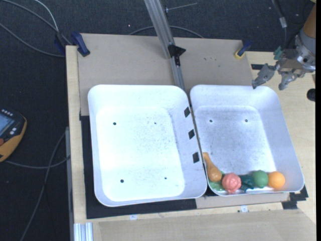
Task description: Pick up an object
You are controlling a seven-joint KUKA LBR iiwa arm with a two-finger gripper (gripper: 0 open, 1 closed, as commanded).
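Note:
Along the near wall of the right bin (235, 97) lies a row of small toys: an orange carrot-like piece (212, 168), a pink ball (231, 182), a green ball (260, 177) and an orange ball (276, 179). My gripper (272, 81) hangs at the far right corner of that bin, above its rim and well away from the toys. Its two fingers are spread apart with nothing between them.
The left bin (135, 144) sits beside the right one, with black clips along the shared edge. A slanted metal rail (159, 21) crosses the far side of the bench. Blue clamps (80, 44) hold the board's far corners. Cables and a handheld device (10, 129) lie on the floor at left.

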